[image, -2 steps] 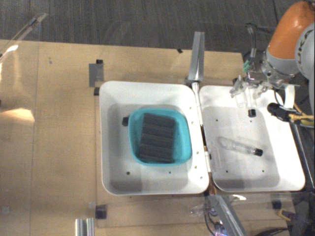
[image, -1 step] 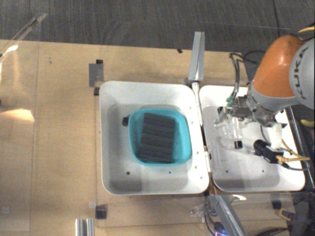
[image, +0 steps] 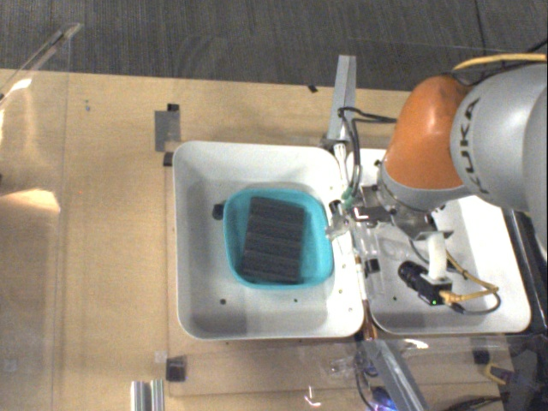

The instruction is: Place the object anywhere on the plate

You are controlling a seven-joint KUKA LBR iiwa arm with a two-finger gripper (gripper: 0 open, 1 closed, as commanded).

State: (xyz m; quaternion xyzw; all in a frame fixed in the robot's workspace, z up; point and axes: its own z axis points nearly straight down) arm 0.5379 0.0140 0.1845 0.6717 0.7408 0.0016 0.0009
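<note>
A teal square plate (image: 318,245) sits in the left white bin (image: 199,255). A dark grey ridged block (image: 272,238) lies flat on the plate and covers most of its middle. My gripper (image: 356,229) hangs over the divide between the two bins, just right of the plate's right edge and apart from the block. The grey arm with its orange band (image: 424,144) reaches in from the right, above the right bin.
The right white bin (image: 497,315) lies under the arm, and much of it is hidden by the wrist. A grey metal post (image: 344,92) stands behind the bins. Wooden bench surface spreads out to the left.
</note>
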